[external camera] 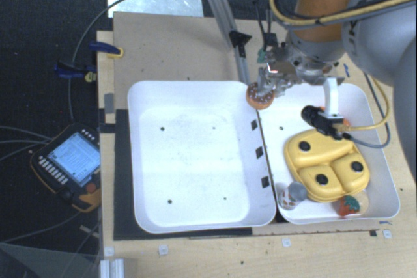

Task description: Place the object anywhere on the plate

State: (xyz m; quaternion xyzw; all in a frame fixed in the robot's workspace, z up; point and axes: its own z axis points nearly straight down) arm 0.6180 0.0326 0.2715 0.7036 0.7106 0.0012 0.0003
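**One small object, far from the yellow plate**

One small brown, round object is hanging at the gripper, at the far edge of the right bin, just beside the wall between the two bins. I cannot tell how the gripper is standing, or if it is really holding the object. The yellow plate, with three sections, is lying well apart, nearer the front of that bin. A risk, in my judgement: if the hold is weak, the object may be falling into the left bin or beside the plate. The object is looking round from above, so no long axis is showing.
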